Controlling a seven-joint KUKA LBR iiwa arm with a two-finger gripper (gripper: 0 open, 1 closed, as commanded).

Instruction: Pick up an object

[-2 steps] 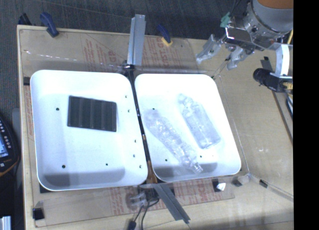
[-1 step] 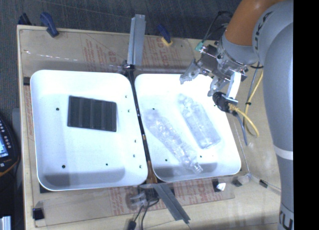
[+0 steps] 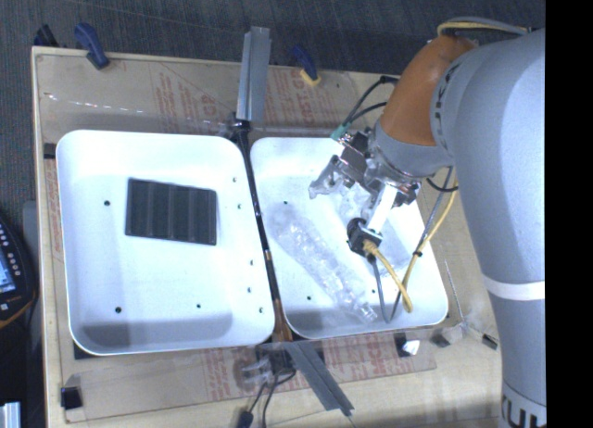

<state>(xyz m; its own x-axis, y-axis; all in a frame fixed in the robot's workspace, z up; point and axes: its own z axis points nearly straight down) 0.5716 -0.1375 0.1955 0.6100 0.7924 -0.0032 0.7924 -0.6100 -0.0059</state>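
Observation:
A clear plastic bottle [image 3: 320,259] lies diagonally on the floor of the right bin [image 3: 278,162], running from its middle towards the near right corner. My gripper [image 3: 345,206] hangs over the upper middle of that bin, just above and right of the bottle's upper end. It is open, its two fingers are splayed apart, and nothing sits between them. A dark grey ribbed rectangular block [image 3: 171,211] lies flat in the left bin [image 3: 69,232], far from the gripper.
The grey arm with its orange band [image 3: 422,93] covers the right bin's far right corner. A yellow cable [image 3: 400,283] loops down from the wrist over the bin's right side. A metal divider bar [image 3: 252,69] and blue clamps [image 3: 93,46] sit along the bench's back edge.

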